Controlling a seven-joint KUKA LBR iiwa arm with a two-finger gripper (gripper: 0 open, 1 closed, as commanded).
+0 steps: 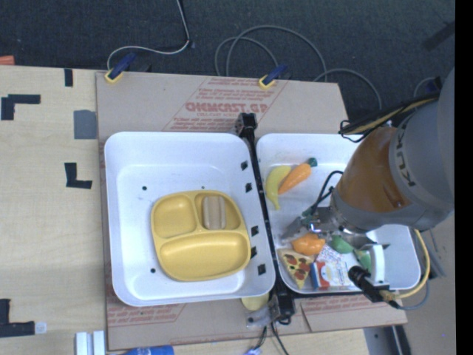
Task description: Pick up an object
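Note:
The right bin (pixel 336 148) holds several toy foods. A carrot (pixel 295 176) lies on a yellow banana (pixel 276 183) near the bin's left wall. Lower down sit an orange fruit (pixel 308 244), a green piece (pixel 344 244), a pizza slice (pixel 295 266) and a small printed carton (pixel 330 272). My gripper (pixel 316 224) hangs low over the orange fruit, just above and beside it, under the arm's orange band (pixel 373 180). The arm hides much of the bin's middle.
The left bin (pixel 126 161) holds a yellow divided tray (pixel 199 235) with a tan piece (pixel 213 211) in its upper right compartment. A black divider clip (pixel 247 128) joins the bins. Cables loop behind the bench on the dark floor.

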